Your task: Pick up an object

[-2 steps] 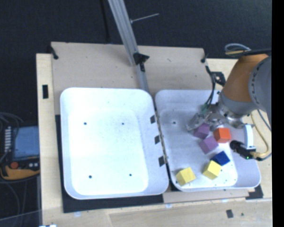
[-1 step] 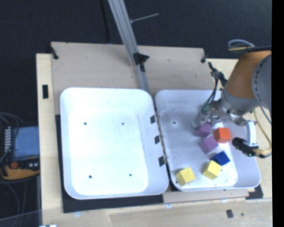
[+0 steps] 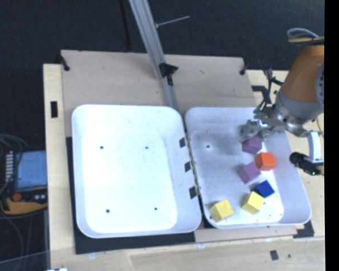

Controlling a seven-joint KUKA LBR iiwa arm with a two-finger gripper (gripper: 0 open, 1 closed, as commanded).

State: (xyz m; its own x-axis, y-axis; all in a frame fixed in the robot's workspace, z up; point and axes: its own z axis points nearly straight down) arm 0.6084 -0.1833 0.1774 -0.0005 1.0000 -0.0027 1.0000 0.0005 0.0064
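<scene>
The right bin holds several small blocks. A purple block lies near its upper right, with an orange block just below and right of it. A second purple block sits lower, then a blue block and two yellow blocks near the front rim. My gripper hangs at the bin's upper right, directly above the upper purple block and close to it. Nothing is visibly held.
The left bin lies beside the right one. A slanted metal pole rises behind the bins. The orange-banded arm enters from the right. A blue box and cables sit off the bench's left side.
</scene>
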